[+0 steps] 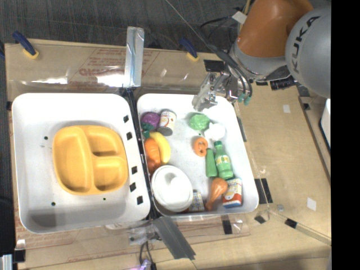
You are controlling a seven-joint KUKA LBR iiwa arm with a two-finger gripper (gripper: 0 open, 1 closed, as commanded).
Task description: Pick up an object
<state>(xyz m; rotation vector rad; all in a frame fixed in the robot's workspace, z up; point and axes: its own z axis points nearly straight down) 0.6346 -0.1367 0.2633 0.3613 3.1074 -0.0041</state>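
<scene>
Hanging over the far rim of the right-hand shallow white plastic bin (243,145), at about twelve o'clock of that bin, the metal two-finger gripper (206,99) sits above the clutter with nothing between its fingers; from this slant I cannot tell whether the jaws are spread or pressed together

Nearest below it, toward six o'clock, lies a crumpled green leafy toy (199,121), touching a small white round piece (215,131) at its four o'clock. This green toy looks the likeliest pick. It appears light and probably made of soft or thin plastic, with an uneven, ruffled top, so a pinch across its middle should bite better than one on an edge, which may fold or slip

Other candidates fill the same bin: a small orange pumpkin-like toy (199,145) near the centre, a green plastic bottle with a yellow label (223,161) at three o'clock of it, a yellow toy banana (162,145) at nine o'clock, and a white round lidded bowl (172,187) toward seven o'clock. The bottle looks stiff and smooth, best taken across its narrow body; the bowl seems too wide to pinch

Beside it, at nine o'clock, the left-hand white bin (34,111) holds a yellow divided plastic tray (90,157)
</scene>
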